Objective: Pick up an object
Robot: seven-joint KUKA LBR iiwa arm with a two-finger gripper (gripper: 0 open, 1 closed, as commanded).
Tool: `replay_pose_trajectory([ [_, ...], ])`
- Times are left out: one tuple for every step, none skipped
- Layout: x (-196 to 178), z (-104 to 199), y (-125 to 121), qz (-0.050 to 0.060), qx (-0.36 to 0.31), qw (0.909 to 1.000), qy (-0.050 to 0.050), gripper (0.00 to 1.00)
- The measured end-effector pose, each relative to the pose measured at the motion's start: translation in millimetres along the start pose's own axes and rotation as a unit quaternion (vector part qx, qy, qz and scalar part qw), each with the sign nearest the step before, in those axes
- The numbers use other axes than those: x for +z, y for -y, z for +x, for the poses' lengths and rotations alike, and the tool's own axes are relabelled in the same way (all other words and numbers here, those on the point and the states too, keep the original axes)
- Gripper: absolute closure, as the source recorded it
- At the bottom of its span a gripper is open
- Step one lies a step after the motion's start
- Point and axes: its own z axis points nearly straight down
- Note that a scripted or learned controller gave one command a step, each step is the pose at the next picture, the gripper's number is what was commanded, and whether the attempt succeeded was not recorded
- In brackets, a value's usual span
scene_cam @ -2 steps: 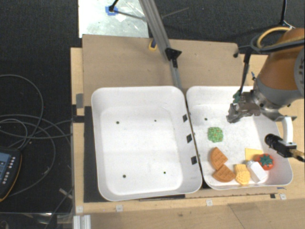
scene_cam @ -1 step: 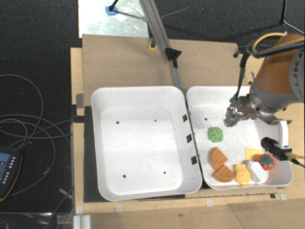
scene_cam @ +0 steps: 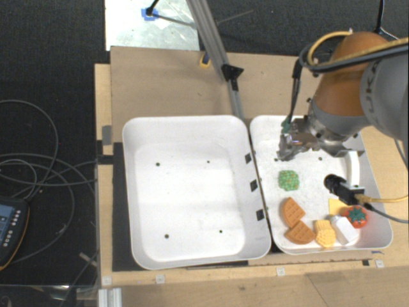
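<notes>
Green, bumpy round toy (scene_cam: 289,180) lies in the right white plastic bin (scene_cam: 265,133), just below my gripper (scene_cam: 285,151) and nearest it; whether my hand is spread, I cannot tell.

Small toys (scene_cam: 289,180), perhaps food-shaped, clustered right bin (scene_cam: 268,133).

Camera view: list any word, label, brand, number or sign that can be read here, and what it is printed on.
No text can be read in this picture.
Handheld pendant on the floor at the left edge: its screen shows pale marks, too small and blurred to read.
Toy items in the right bin and the gripper: no lettering visible.
</notes>
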Motion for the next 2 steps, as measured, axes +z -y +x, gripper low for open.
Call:
replay_pose_trajectory([
  [7.4,54.0,-9.0,0.001,0.000,1.0000,0.000,1.00],
  [0.3,100.9,-24.8,0.000,0.000,1.0000,0.000,1.00],
])
